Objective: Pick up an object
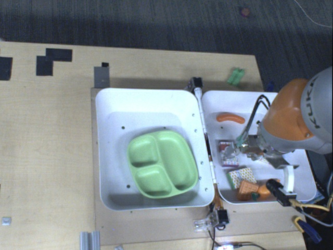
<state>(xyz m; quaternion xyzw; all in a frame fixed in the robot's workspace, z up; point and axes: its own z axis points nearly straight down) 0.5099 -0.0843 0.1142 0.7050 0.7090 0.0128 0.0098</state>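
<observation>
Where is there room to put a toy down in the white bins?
The left bin has bare floor around the green plate, widest along the back wall and left side. The right bin is crowded: arm, sausage and small toys.

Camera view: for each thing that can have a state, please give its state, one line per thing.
Green divided plate: upright, lying flat in the left bin, compartments bare.
Orange sausage-shaped piece: lying loose near the back of the right bin.
Patterned packet: lying flat, apart from the gripper.
Orange item: lying at the bin's front, not held.
Gripper: lowered into the right bin, fingers not discernible.
</observation>
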